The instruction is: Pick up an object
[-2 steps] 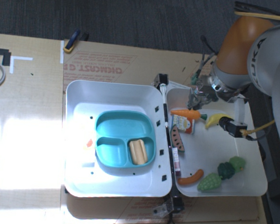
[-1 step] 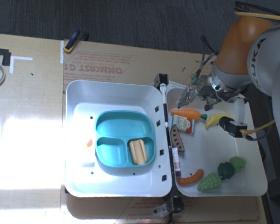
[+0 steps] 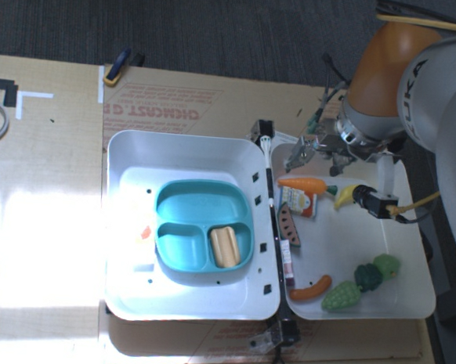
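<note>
I hang over the far left corner of the right bin (image 3: 407, 305), my gripper (image 3: 315, 149) poised above the white floor just beyond the carrot (image 3: 302, 185). My fingers (image 3: 299, 154) stand slightly parted and nothing sits between them; how wide the gap is I cannot judge from this slant.

The carrot lies crosswise just near of my fingertips, close but apart from them, its orange body pointing right toward a small yellow piece (image 3: 345, 196). Touching the carrot's near side is a small carton (image 3: 297, 201) with a red and white label. A dark strip (image 3: 289, 225) rests along the bin's left wall, nearer the camera. At the near end lie a sausage (image 3: 312, 287), a pale green bunch (image 3: 342, 297), a dark green broccoli (image 3: 368, 277) and a lighter green piece (image 3: 387, 266) beside it.

In the left bin (image 3: 124, 208) a teal tray (image 3: 202, 226) holds a bread roll (image 3: 224, 246) in its right compartment.

By my reading the pick has not yet been made: I am placed above a likely target, the carrot being closest, but descent, closing and lift are all left to do. The carton pressed against the carrot could crowd the grasp.
</note>
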You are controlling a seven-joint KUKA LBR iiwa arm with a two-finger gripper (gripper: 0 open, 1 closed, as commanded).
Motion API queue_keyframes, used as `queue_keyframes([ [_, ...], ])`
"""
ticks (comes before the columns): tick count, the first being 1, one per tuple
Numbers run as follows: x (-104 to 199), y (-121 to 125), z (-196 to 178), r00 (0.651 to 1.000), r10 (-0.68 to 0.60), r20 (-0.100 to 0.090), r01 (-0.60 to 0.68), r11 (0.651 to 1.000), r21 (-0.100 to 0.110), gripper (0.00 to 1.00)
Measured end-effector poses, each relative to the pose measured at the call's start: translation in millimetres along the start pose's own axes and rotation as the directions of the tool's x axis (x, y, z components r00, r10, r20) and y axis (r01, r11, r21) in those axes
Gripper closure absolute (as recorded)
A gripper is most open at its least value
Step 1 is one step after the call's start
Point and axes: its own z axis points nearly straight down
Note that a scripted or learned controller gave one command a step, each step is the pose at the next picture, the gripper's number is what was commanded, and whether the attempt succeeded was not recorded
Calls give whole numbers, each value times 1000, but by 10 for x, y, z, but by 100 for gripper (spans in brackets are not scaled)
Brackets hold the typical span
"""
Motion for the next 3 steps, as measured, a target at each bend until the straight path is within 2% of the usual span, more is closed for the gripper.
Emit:
queue_keyframes([
  [2, -111, -47, 0, 1000, 5, 0, -5, 1000, 1, 0],
  [3, -40, -2, 0, 1000, 1, 0, -1, 1000, 0, 0],
])
